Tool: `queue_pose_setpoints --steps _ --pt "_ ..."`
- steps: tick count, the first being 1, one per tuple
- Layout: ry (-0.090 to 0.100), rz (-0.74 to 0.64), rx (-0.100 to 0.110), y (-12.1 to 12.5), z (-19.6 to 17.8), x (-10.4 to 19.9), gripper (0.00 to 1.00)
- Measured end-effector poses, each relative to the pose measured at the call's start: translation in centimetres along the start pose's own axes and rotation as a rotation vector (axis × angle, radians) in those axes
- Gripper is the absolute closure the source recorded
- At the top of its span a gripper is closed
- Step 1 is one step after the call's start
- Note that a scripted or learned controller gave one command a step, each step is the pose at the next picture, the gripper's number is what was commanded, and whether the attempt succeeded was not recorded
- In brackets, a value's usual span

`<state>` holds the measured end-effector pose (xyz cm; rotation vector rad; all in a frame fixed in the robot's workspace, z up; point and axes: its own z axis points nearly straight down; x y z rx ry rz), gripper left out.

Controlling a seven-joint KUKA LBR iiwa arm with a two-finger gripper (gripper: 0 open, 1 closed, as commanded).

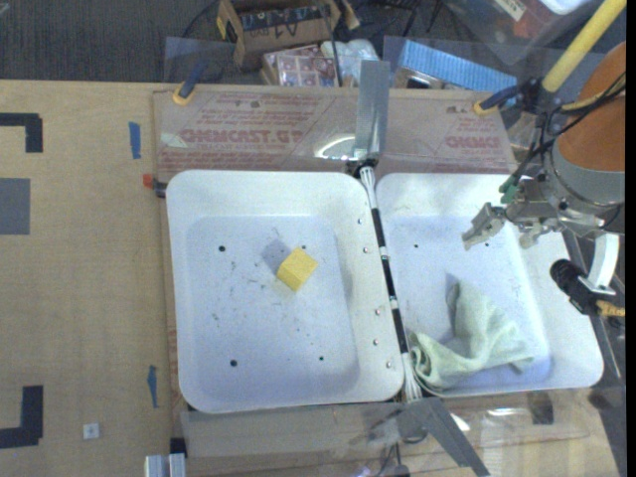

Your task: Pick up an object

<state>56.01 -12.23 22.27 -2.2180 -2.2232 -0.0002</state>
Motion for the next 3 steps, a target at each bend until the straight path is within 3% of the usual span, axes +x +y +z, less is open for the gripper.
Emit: queue_pose_setpoints --steps 1,2,3 --pt "0.000 -0.260 0.000 -6.8 11.0 2.0 0.00" --pt "-0.003 -0.257 -0.005 -6.7 10.0 1.9 1.00" --pt "-0.003 -0.058 -0.017 -4.7 13.1 -1.4 1.00"
